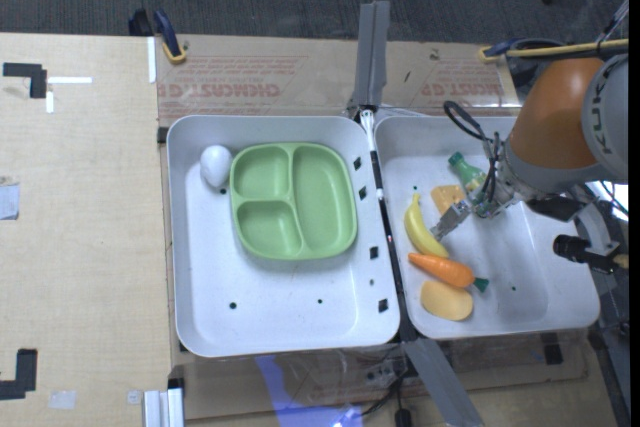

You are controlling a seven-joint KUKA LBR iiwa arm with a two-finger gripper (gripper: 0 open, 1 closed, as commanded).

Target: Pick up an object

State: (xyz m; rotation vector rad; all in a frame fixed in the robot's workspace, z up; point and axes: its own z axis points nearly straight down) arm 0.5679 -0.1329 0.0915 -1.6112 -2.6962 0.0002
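Observation:
In the right bin (530,265) lie a yellow banana (419,227), an orange carrot with a green tip (443,269), a yellow-orange rounded piece (446,301), a flat orange piece (444,198) and a green object (465,166). My gripper (452,218) hangs low over the bin's middle, just right of the banana and beside the flat orange piece. The wrist and its cables hide part of the green object. I see nothing clearly held.
The left bin (270,305) holds a green divided plate (294,201) and a white ball (215,165) at its far left corner. A grey divider (372,55) stands between the bins at the back. The arm's orange band (560,115) looms over the right bin's far right.

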